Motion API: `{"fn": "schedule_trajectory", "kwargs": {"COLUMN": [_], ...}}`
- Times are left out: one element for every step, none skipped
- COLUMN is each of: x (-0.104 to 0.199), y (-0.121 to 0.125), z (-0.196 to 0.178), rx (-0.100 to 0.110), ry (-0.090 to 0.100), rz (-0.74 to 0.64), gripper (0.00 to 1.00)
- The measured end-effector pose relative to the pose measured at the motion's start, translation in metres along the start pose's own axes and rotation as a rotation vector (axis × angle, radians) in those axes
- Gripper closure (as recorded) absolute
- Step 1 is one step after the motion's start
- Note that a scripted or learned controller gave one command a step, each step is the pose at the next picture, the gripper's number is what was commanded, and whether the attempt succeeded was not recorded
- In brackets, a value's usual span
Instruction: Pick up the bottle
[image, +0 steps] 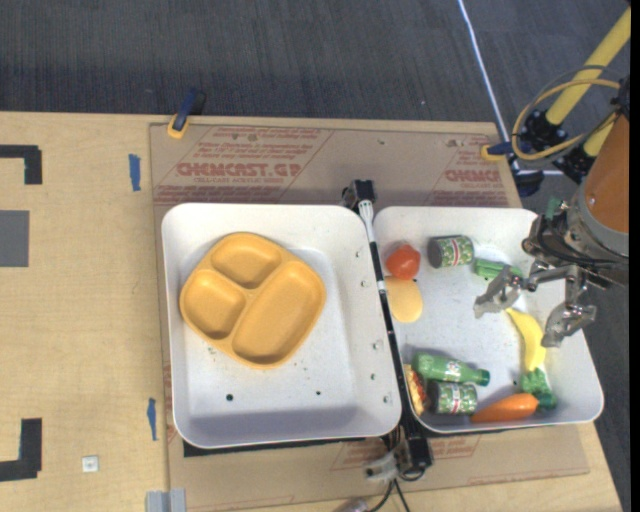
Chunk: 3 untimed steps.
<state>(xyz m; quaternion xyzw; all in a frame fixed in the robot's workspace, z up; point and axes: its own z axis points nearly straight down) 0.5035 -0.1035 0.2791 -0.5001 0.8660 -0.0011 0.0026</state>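
Observation:
A small green bottle (450, 370) lies on its side in the right bin (590, 400), near the front, its neck pointing right. My gripper (531, 307) is over the bin's right half, up and to the right of the bottle and apart from it. One of its fingers (497, 292) sits to the left and the other lower right. They stand spread open with nothing held between them. The top end of a yellow banana (531, 340) lies just below the gap.
The right bin also holds a red tomato (403, 262), a pale yellow piece (405, 300), a green can (451, 250), another can (456, 398) beside the bottle, and an orange carrot (505, 408). A yellow divided plate (252, 297) sits in the left bin (190, 400).

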Motion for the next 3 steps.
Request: {"fn": "schedule_trajectory", "kwargs": {"x": [-0.002,-0.014,-0.025], "y": [-0.001,-0.030,-0.034], "z": [-0.011,0.137,0.192], "rx": [0.004,-0.005,-0.004], "ry": [-0.005,0.000,0.000], "rz": [0.002,-0.123,-0.589], "gripper": [1.00,1.00,1.00]}}
